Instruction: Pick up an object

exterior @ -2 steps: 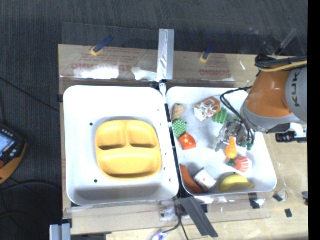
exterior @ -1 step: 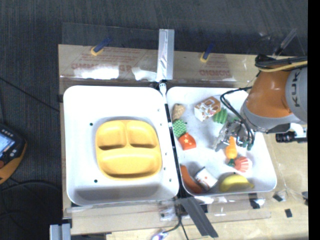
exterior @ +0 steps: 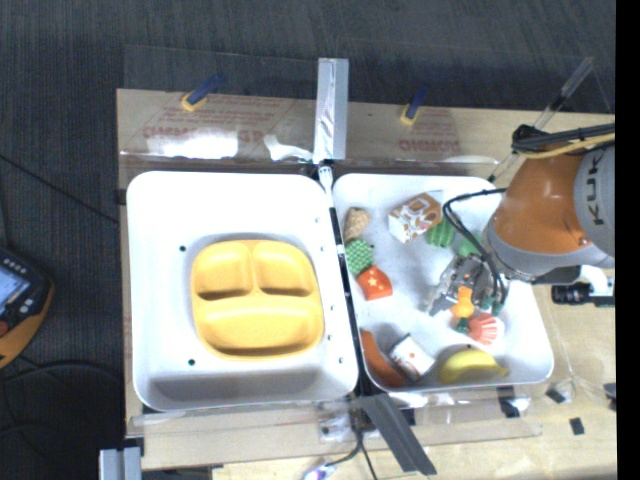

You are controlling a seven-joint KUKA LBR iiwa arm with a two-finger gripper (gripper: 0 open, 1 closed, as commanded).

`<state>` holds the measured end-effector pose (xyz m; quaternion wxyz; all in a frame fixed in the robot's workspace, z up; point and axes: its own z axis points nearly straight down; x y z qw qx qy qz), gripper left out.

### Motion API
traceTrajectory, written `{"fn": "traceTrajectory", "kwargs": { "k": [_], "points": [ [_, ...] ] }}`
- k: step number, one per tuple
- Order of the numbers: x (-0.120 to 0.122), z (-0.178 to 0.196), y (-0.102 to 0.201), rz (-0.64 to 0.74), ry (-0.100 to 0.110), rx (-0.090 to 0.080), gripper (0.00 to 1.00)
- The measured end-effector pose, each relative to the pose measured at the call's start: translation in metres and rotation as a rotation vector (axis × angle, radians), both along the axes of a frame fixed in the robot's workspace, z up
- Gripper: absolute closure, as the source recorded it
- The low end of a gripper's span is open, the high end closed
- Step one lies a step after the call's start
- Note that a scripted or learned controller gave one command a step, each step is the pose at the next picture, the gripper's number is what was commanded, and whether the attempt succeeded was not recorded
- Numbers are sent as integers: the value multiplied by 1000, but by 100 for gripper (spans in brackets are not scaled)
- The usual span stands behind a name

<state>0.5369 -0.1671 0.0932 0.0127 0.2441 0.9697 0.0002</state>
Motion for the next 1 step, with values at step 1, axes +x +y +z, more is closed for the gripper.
{"fn": "traceTrajectory", "kwargs": {
  "k": [1],
  "points": [
    [-6, 0, 15, -47, 1, -2, 0]
  ]
}}
